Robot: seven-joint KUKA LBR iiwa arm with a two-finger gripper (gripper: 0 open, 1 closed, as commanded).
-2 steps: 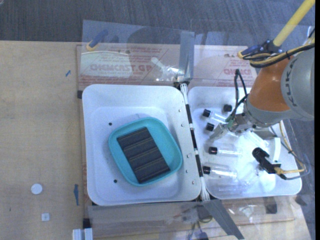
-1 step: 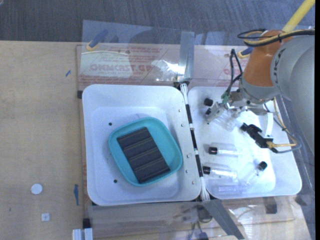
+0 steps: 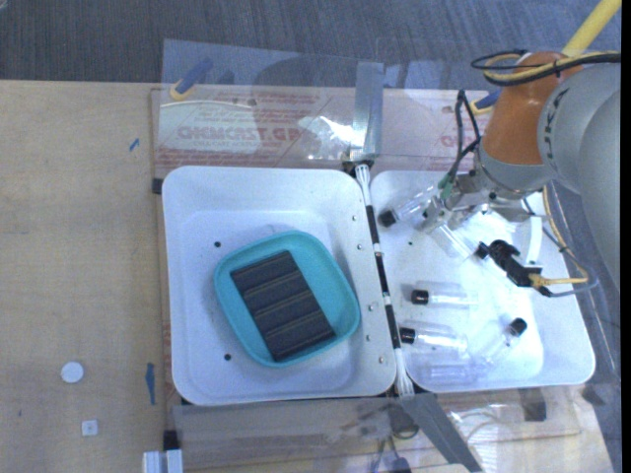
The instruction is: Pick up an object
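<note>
My gripper [image 3: 449, 208] hangs low over the back of the right bin [image 3: 567, 363], below the orange band of the arm. Just left of it lies a clear vial with a black cap [image 3: 399, 213], close to the gripper tip; whether they touch is unclear. More clear vials with black caps lie in the same bin: one in the middle [image 3: 439, 296], one near the front left [image 3: 429, 338] and one toward the front right [image 3: 511, 330]. In the left bin [image 3: 187, 264] sits a teal tray [image 3: 335, 289] holding a black ridged block [image 3: 282, 304].
A low metal divider [image 3: 378, 264] separates the two bins. Clear plastic sheeting with red print [image 3: 237, 131] lies behind them. The wooden benchtop [image 3: 69, 264] stretches to the left, with a small white disc [image 3: 72, 371] on it.
</note>
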